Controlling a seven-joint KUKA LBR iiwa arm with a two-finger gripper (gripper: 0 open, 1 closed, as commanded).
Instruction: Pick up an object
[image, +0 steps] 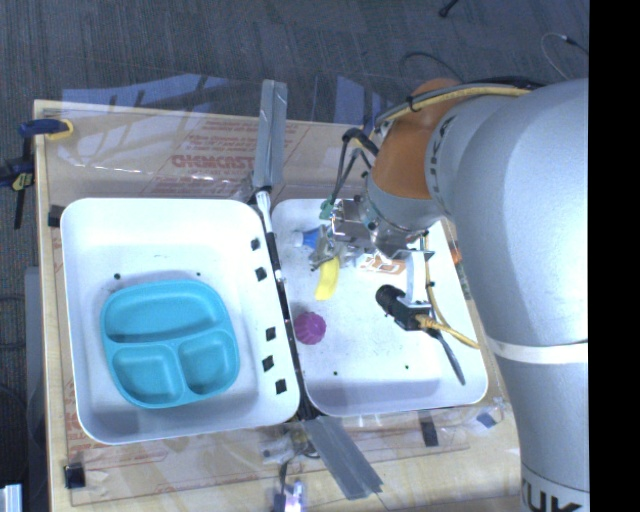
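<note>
**Gripper poised over a yellow object in the right bin**

In the camera view, the gripper (338, 240) is seen at the far side of the right bin (400, 385), just above a yellow object (326, 281), probably so that a grasp can be made. Whether it is open or closed cannot be told, and no hold is shown. A purple ball (310, 327) lies nearby. A blue divided plate (170, 340) is kept in the left bin (90, 240).
</note>
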